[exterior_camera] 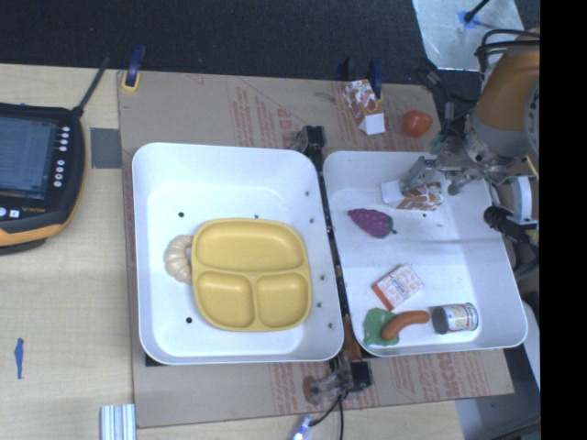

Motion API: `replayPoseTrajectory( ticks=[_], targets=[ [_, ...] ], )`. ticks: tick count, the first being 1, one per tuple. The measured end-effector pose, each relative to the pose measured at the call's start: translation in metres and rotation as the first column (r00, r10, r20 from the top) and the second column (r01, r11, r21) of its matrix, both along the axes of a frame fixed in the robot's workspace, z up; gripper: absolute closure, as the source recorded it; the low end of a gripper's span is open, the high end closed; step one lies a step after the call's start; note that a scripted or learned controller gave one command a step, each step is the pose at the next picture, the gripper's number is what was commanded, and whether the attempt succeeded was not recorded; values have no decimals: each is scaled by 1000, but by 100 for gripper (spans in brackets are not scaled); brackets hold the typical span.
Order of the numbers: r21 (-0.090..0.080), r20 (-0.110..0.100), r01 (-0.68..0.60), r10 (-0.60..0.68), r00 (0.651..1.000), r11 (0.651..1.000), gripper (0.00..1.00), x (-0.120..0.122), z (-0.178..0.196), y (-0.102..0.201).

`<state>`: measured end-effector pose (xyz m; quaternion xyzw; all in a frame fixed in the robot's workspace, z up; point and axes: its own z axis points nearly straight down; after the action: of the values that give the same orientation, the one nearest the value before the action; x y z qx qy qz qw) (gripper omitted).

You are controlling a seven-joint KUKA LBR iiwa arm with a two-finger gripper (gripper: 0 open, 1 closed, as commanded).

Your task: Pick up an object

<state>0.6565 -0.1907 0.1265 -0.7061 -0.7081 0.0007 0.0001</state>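
— How many things sit in the left white bin (151,246)?

— Two: one yellow three-compartment plastic tray (249,273) and one pale bumpy gourd (177,258) touching its left edge.

— And the right white bin (486,273)?

— Six: one purple grape bunch (371,221), one red-and-white packet (398,286), one green vegetable (375,324) with one orange sausage (404,324) at the near edge, one dark jar (455,319), and one printed white wrapper (417,195) at the far edge.

— The gripper (438,176)?

— Over that wrapper; grasp unclear.

A light wooden bench (64,319) is carrying a brown cardboard sheet (229,108), on which two white bins, the left bin (156,246) and the right bin (477,282), are sitting side by side. A small carton (364,104) and a red tomato (417,123) are lying on the cardboard behind the bins. An orange-edged control tablet (37,172) is resting on the wood at left, with a blue mark (19,357) nearer the front.
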Motion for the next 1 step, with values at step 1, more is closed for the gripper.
replayPoseTrajectory(
  ticks=[1],
  targets=[
    [0, -2, -3, 3, 1000, 1000, 100, 0, 10, 0]
  ],
)
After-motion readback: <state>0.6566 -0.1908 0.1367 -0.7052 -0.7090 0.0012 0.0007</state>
